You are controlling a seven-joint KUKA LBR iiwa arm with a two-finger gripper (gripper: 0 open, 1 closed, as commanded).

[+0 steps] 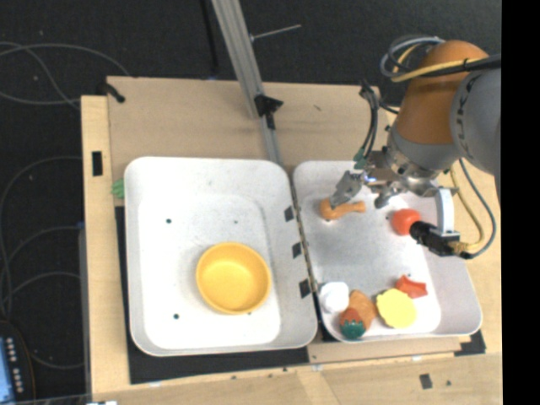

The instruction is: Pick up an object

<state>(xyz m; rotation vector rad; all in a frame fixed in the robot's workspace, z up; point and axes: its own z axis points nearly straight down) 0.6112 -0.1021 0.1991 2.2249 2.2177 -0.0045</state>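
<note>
Not picked up yet, just lining up.

My gripper (364,190) hovers with jaws spread wide, nothing between them; the orange peg (340,210) lies just beside them in the right bin (456,315).

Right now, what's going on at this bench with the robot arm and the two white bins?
The arm's gripper hangs low in the right bin, right at a small orange piece near the bin's far left side. Whether it holds it, I can't tell. More small toys sit along that bin's near edge, among them a yellow disc. In the left bin, a yellow bowl sits apart.
</note>
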